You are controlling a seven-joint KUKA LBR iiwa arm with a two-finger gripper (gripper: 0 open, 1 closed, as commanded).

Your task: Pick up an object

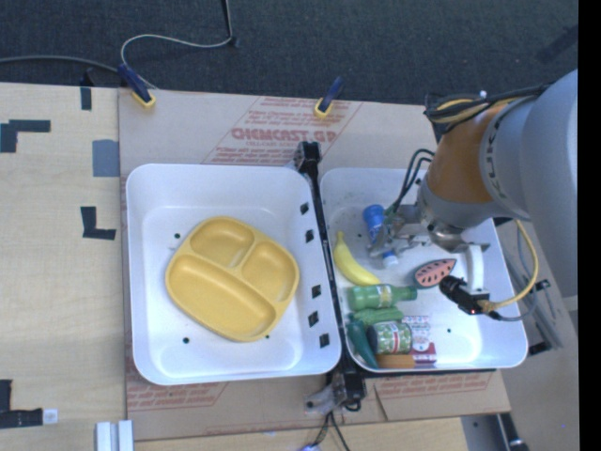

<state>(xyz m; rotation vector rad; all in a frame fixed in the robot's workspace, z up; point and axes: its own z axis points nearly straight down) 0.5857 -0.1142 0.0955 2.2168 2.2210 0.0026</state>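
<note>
The arm is reaching in over the right bin [512,346] and its gripper [392,244] is hanging low near that bin's upper left part, close to a small blue object [375,218] and just above the banana [354,264]. From where I am standing the claw is a tangle of metal and cable, and I cannot tell whether it is wide, narrow, or closed on anything.

Everything worth picking is lying in this right bin: the banana along the dividing wall, a green bottle [381,296] below it, a green can [388,335] near the front edge, and a watermelon slice [433,272] toward the middle. The yellow divided plate [232,276] is sitting alone in the left bin [150,205].

To do this well, I reckon the claw should be settling squarely over one item, with one finger on each side of it, before closing. The blue object looks nearest, but it is small.

Room is looking tight on the left, where the banana is crowding the bin wall. The floor to the right of the watermelon slice is offering more open space, and straight up is the clearest way out.
</note>
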